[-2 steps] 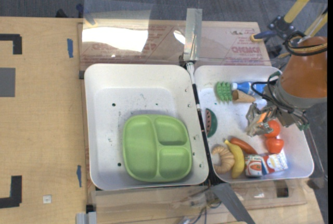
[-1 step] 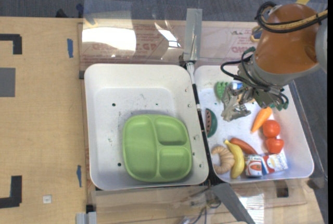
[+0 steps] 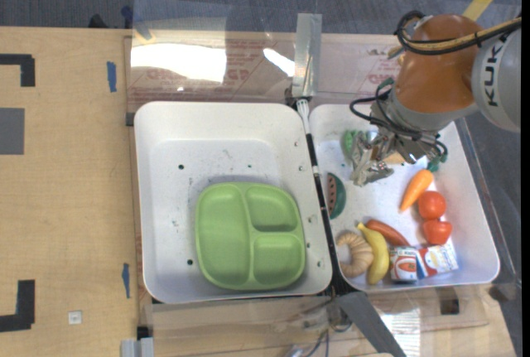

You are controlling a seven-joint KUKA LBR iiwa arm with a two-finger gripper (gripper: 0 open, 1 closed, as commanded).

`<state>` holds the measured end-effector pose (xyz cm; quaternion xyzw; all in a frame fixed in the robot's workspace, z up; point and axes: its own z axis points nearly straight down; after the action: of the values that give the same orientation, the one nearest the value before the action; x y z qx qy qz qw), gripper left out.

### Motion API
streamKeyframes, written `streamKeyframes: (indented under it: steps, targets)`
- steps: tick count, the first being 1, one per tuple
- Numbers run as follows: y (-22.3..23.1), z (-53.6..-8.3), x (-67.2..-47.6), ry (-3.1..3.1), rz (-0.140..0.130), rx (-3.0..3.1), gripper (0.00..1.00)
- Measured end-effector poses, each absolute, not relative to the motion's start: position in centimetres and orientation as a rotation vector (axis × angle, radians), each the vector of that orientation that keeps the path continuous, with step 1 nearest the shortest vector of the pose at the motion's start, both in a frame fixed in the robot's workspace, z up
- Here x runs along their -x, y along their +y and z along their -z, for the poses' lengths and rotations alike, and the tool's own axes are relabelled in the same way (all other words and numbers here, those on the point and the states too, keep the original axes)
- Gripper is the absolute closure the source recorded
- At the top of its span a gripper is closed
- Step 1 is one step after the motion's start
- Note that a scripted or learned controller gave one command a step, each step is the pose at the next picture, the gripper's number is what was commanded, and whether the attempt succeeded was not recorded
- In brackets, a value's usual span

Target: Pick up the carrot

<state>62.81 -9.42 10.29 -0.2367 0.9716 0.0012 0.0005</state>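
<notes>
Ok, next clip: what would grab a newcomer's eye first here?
Probably the arm's orange band at upper right, with the pincer hanging over the right bin. Next, the bright green divided plate alone in the left bin. Then the toy food in the right bin, the carrot lying just right of the pincer.

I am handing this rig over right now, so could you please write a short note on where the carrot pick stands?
Gripper: over the upper left part of the right bin, nothing between its fingers; I cannot tell whether they are open or shut.
Carrot: lying in the right bin, to the gripper's right in the camera view, just above two tomatoes.
Done: nothing picked yet.
Left: move over the carrot, grasp it and lift it.
</notes>
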Motion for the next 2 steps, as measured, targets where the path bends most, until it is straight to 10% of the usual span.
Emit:
streamKeyframes:
  steps: [1, 2]
  targets:
    - [-14.6, -8.9, -67.0, 2.974, 0.004, 0.978, 1.00]
    - [-20.2, -9.0, -60.7, 2.734, 0.011, 1.533, 1.00]
